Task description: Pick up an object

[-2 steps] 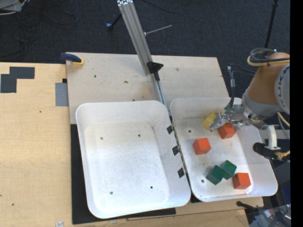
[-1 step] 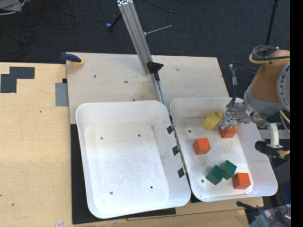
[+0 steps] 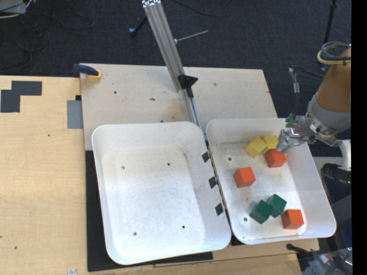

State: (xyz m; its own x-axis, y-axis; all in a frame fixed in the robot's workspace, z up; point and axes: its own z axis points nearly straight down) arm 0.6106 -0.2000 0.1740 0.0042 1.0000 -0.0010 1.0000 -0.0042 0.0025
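Gripper (image 3: 285, 141) hangs over red block (image 3: 276, 158), its corner toward the camera.

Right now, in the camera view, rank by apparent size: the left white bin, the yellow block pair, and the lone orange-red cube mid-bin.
1. Left shallow white plastic bin, by far the largest.
2. Pair of yellow blocks in the right bin, touching; together they look wider than one cube.
3. Orange-red cube, smallest; alone it looks about equal to one yellow block.
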